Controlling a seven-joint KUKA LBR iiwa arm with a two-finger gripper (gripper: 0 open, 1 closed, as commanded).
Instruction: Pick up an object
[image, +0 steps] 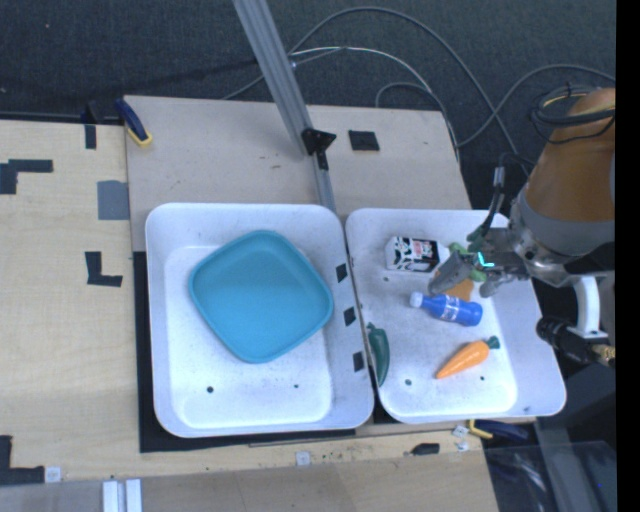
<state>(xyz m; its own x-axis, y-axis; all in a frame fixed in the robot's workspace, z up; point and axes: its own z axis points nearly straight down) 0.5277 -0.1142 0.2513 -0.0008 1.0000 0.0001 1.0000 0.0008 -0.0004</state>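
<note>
Reaching in from the right, wrist bent down over the right bin (530, 395), orange band above the wrist. End effector (466, 268) low over the bin's upper middle, dark fingers angled down and leftward; open or closed, cannot tell. Nothing seen between the fingers.

Just below the end effector: a blue bottle (449, 309) with white cap, lying on its side, cap pointing left. Peeking out right beside the fingers, a small orange thing (461, 288), mostly hidden, unidentifiable. Just left of the end effector: a small black-and-white carton (413, 254), lying flat. Farther below: an orange carrot (465, 359) with green top, tilted. Down and left, on the rim between the bins: a dark green piece (379, 351). Well left, in the left bin (170, 300): a teal square plate (261, 295).
</note>
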